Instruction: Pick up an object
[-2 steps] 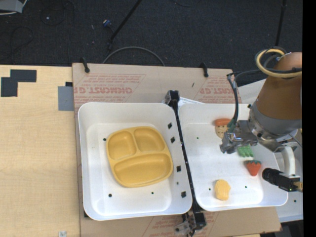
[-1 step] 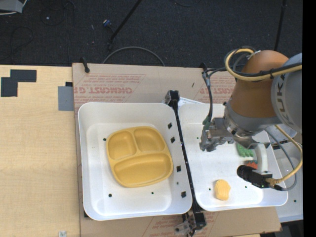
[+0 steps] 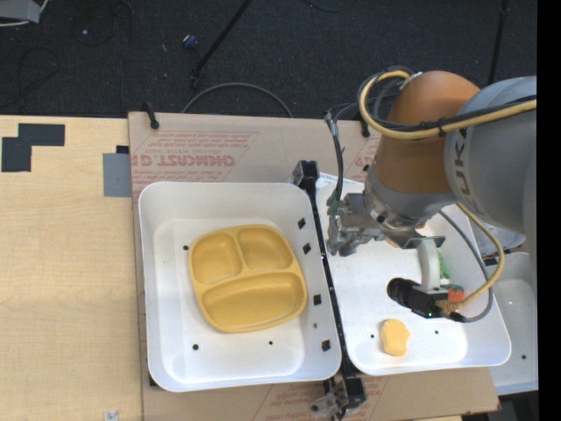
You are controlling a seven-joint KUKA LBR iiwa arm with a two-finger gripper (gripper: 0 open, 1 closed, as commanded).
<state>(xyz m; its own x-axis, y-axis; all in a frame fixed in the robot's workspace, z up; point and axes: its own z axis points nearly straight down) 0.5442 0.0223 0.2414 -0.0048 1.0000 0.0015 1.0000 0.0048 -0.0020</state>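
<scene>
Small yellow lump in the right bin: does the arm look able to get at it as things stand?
Probably yes. The yellow lump lies alone on the bare floor of the right bin, nothing over it, and the hand hangs over that same bin.

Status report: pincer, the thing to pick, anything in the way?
Pincer over right bin's left side. Small yellow lump lies apart from it, near the front rim. Yellow divided plate in left bin. No clutter around lump.
</scene>
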